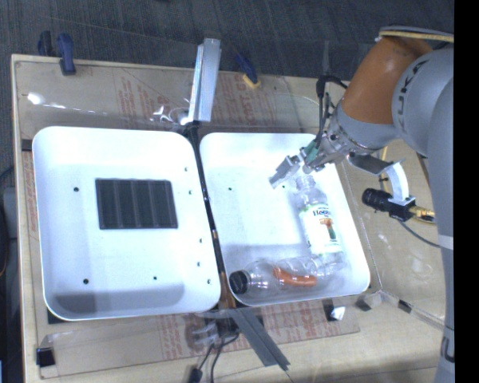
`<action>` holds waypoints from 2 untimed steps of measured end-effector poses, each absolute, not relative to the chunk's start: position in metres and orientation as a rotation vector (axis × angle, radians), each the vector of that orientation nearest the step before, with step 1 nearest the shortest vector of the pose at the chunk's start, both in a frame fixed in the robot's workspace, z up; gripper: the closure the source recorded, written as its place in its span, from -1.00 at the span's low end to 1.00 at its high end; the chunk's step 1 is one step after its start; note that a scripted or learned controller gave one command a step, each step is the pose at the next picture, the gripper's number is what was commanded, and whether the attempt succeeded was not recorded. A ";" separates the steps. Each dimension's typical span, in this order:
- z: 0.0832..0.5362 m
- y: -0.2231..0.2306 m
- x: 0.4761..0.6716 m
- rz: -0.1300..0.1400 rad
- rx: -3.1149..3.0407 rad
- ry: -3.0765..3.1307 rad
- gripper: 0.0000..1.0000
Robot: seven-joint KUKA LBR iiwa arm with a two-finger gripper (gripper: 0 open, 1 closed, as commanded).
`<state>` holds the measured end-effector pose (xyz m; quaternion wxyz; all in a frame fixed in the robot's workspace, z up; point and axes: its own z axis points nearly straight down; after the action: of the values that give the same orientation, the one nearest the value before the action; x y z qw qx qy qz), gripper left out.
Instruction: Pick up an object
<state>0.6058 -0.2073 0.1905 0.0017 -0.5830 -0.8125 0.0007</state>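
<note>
Bottles lie in the right bin (223, 214): nearest, a clear one with a black cap (283, 276) lies along the front wall; beyond it, a labelled clear bottle (319, 223) lies lengthwise by the right wall. Farther back, the gripper (297, 166) hangs over that bottle's far end; its opening cannot be told. The left bin (56, 214) bears a dark ribbed panel (136, 203).

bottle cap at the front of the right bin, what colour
Black, on the clear bottle's cap, seen in the camera view.
</note>
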 end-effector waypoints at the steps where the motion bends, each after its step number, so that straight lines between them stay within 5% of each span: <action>1: 0.237 -0.196 0.581 0.001 -1.643 -2.676 -1.00; 2: 0.173 -0.206 0.605 0.003 -1.651 -2.667 -1.00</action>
<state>0.6049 -0.2057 0.1732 0.0024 -0.5265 -0.8502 0.0010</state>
